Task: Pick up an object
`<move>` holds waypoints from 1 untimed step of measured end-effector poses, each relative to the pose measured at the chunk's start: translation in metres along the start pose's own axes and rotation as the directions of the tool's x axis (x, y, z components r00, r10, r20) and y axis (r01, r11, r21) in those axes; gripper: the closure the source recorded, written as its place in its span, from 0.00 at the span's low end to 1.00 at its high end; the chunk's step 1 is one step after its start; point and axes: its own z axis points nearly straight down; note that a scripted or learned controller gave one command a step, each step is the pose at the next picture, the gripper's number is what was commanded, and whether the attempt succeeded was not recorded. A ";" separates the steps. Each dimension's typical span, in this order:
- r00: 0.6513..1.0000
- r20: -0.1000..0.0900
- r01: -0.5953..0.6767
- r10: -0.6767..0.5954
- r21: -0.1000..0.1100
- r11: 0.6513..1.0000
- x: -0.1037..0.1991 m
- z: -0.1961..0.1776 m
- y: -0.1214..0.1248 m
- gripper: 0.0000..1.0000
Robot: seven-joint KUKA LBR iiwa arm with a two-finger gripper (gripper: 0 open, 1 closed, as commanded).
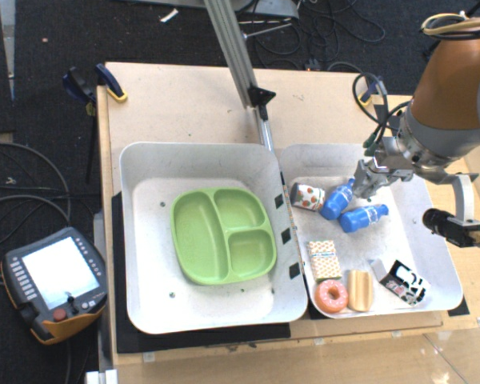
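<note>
1. My claw (366, 176) hangs low over the right bin (440, 250), in its far half, just above the far ends of two blue bottles. From this slanted view I cannot tell how it is set; the wrist hides too much of it.

2. The upper blue bottle (337, 202) lies tilted right beneath me, its far end touching or nearly touching my tip. The second blue bottle (362, 217) lies just beside it, to the right and a little nearer. I judge one of these to be my target, most likely the upper one.

3. Both bottles rest on the bin floor. Nothing is lifted, so I count the pick as not yet done.

4. Other things in the same bin: a small white-and-red can (307, 197) just left of the bottles, a patterned box (325, 257), a pink doughnut (331, 295), a tan bread-like piece (359, 290) beside it, and a black-and-white item (403, 282) at the near right.

5. The left bin (140, 214) holds a green divided plate (223, 234), well apart from me.

6. Done, as I judge it: the approach, with my arm brought over the bottles. Left: a sure grip on one thing, then the lift clear of the bin.

7. The bottles lie close together and look round, so I may nudge one aside or have it slip.
</note>
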 end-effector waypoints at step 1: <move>1.000 0.000 0.000 0.000 0.004 1.000 0.045 0.015 0.011 1.00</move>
